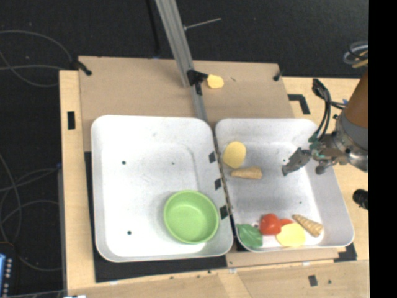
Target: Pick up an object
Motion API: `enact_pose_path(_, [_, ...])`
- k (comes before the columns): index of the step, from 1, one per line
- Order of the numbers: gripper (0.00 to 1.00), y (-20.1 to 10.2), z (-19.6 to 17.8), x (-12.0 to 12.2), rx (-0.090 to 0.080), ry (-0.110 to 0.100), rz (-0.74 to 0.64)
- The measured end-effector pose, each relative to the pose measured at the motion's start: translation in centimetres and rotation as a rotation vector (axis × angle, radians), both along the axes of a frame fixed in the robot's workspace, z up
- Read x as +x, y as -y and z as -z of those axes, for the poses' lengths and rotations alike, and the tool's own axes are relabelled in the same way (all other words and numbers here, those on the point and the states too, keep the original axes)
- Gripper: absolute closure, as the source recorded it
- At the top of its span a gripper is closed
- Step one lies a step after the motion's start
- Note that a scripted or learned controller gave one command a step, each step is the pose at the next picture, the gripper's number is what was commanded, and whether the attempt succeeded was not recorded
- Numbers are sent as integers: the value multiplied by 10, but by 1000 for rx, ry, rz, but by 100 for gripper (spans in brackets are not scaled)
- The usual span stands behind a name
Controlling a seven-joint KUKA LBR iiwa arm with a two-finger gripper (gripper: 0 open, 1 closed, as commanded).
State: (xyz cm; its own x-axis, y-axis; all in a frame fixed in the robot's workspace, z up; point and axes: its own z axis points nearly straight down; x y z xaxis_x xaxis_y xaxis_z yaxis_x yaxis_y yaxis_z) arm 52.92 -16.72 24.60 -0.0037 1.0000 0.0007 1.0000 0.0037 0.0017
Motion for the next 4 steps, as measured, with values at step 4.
enact_pose_path(4, [0,11,147,-8,-4,-2,6])
